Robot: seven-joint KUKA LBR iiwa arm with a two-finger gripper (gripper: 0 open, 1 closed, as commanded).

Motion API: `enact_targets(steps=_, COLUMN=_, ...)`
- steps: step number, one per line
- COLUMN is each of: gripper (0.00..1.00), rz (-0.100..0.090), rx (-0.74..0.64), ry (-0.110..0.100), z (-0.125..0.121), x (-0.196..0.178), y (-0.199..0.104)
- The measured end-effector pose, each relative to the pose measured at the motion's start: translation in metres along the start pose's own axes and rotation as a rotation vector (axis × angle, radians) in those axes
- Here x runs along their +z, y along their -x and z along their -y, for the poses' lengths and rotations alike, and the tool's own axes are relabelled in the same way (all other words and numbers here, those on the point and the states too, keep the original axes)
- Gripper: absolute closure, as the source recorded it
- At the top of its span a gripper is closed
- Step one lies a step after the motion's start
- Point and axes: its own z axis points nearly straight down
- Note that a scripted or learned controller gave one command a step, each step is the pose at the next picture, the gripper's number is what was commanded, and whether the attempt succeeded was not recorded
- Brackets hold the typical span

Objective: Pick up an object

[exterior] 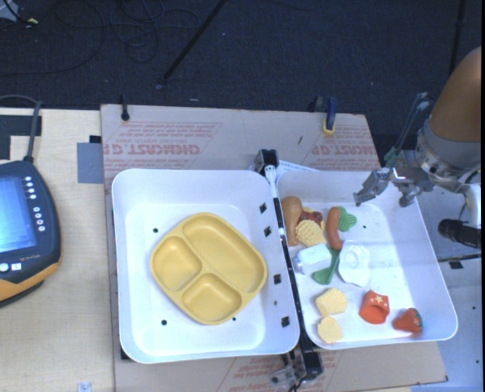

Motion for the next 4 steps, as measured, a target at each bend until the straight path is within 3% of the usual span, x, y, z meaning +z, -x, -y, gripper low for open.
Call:
enact_targets(steps=1, gripper=0.0, rz=0.0, rx=0.0, ry=0.001, z=0.03, x=0.115, y=-0.069)
enact_targets(steps=2, gripper=0.0, rz=-0.001, rx=0.001, ry=-0.002, z=0.119, x=0.124, y=-0.086)
enact_targets(steps=3, gripper=1.0, rz=0.0, rx=0.008, ry=0.002, z=0.116, x=0.114, y=-0.083)
enact_targets(steps=4, gripper=1.0, rz=-0.001, rx=-0.006, ry=0.014, z=0.044, x=-0.002, y=-0.136)
